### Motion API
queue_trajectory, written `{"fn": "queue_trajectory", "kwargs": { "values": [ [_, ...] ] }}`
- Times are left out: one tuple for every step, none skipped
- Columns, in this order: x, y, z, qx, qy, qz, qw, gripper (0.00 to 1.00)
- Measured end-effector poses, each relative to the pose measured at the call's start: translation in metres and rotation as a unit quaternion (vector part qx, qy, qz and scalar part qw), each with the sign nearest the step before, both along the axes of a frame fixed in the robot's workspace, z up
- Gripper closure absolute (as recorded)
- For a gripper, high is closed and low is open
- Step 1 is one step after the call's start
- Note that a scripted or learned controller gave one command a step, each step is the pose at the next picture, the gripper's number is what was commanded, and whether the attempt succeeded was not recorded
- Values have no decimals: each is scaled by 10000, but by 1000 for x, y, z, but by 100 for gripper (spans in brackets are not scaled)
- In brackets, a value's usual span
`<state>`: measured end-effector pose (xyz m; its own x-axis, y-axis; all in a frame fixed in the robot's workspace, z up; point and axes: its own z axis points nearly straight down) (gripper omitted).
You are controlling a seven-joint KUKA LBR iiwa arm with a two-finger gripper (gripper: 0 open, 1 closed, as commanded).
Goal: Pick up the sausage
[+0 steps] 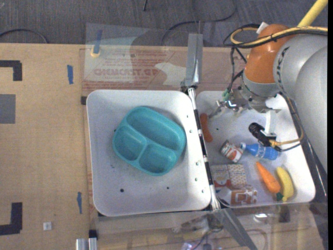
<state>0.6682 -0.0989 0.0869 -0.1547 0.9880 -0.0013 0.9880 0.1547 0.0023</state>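
Camera view, one sausage point(206, 127), two bins point(104, 191)

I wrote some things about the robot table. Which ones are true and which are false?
1. The teal divided plastic tray sits in the left white bin. True.
2. The reddish-brown sausage lies in the tray. False: it lies in the right white bin, by the left wall.
3. The orange carrot lies beside the yellow banana. True.
4. The gripper holds the sausage. False: the sausage lies apart from it.
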Motion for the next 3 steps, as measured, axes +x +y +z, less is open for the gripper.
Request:
{"fn": "queue_trajectory", "kwargs": {
  "values": [
    [0,0,0,0,0,0,10000,0],
    [0,0,0,0,0,0,10000,0],
    [0,0,0,0,0,0,10000,0]
  ]
}}
